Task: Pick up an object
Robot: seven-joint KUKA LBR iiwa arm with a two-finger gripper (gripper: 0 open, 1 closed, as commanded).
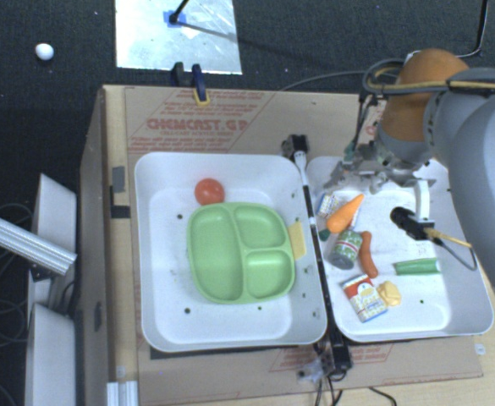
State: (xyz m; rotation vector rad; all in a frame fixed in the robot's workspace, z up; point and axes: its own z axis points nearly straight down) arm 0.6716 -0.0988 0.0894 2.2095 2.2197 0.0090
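The right bin (463, 307) holds an orange carrot (344, 214), a small can (346, 249), a red sausage (368, 255), a green stick (416, 266), a small red and white carton (364, 298) and a yellow lump (389, 293). My gripper (370, 174) hangs over the far part of this bin, just beyond the carrot and apart from it. Nothing shows held in it. A pale packet (327, 201) lies beside the carrot's far end.
The left bin (167, 311) carries a green divided plate (239, 250), a red ball (209, 191) behind it and a yellow piece (298, 239) by the dividing wall. The grey arm (475, 142) crosses the right bin's far right corner.
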